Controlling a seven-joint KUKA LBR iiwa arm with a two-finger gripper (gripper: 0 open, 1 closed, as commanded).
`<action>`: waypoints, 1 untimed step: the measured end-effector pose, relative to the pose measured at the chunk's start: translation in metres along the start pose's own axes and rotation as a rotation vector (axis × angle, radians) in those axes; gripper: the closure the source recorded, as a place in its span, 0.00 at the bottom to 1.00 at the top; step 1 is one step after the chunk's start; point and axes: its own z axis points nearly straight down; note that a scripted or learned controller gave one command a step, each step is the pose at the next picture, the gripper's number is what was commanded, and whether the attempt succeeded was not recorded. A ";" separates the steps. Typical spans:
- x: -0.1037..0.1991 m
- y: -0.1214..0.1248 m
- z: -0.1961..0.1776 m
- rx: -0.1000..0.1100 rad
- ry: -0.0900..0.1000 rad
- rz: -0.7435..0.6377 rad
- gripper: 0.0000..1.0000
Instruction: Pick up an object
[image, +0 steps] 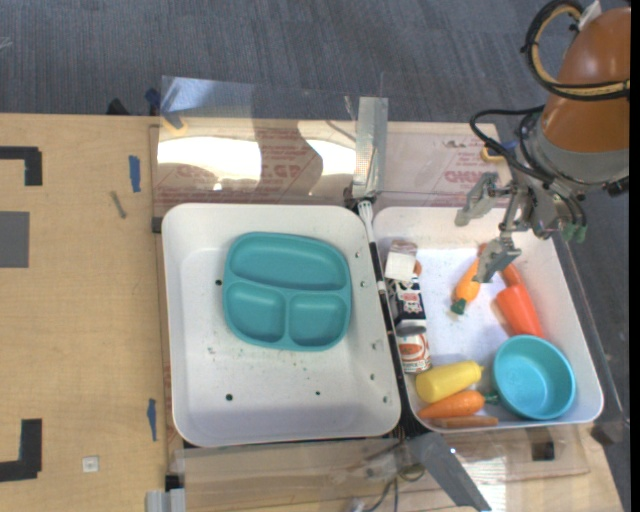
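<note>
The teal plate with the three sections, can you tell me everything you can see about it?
The teal plate looks like smooth plastic, a rounded rectangle with soft corners. It has three shallow compartments: one wide one along the far side and two smaller ones along the near side, split by raised ridges. Nothing lies in them. It sits flat, right way up, a little above the middle of the left white bin, resting on the bin's floor with small dark specks scattered around it. Nothing else touches it.
</note>
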 end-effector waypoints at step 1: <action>-0.009 -0.039 0.115 -0.001 0.012 0.138 0.00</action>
